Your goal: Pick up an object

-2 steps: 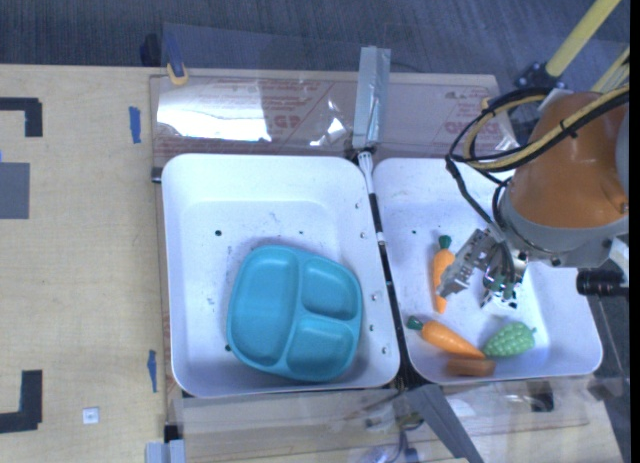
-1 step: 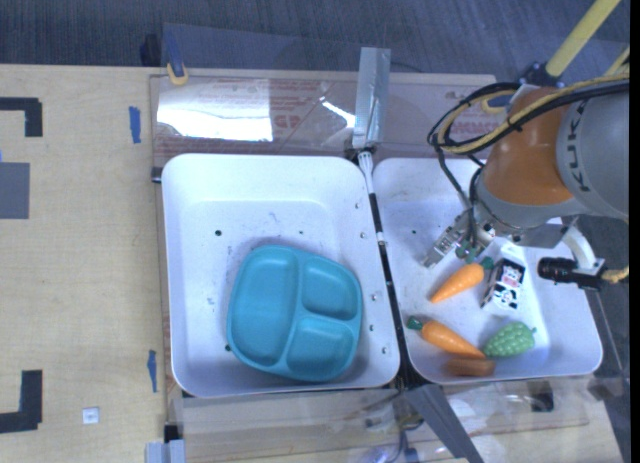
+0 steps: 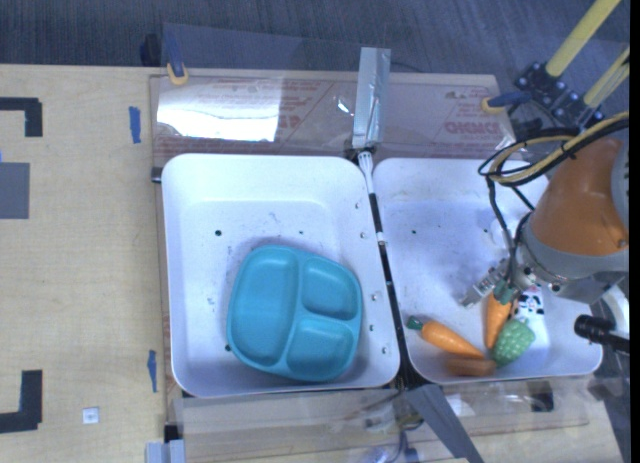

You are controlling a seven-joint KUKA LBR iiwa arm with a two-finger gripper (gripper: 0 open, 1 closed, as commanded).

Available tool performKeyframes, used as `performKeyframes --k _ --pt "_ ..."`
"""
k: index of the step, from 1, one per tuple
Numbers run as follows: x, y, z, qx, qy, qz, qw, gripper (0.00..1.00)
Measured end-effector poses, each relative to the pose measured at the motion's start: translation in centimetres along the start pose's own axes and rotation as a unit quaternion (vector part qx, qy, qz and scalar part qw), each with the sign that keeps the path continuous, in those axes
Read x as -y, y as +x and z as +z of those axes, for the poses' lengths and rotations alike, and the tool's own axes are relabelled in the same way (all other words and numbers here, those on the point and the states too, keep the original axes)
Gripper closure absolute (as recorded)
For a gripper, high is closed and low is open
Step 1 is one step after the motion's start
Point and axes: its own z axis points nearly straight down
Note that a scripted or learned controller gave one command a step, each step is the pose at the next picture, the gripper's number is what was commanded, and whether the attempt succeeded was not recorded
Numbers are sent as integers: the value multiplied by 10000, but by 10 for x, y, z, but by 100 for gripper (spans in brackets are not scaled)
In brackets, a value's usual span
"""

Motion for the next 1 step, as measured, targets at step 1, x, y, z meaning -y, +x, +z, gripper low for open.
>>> performKeyframes --k 1 --pt "-1 1 1 -4 -6 -8 10000 0"
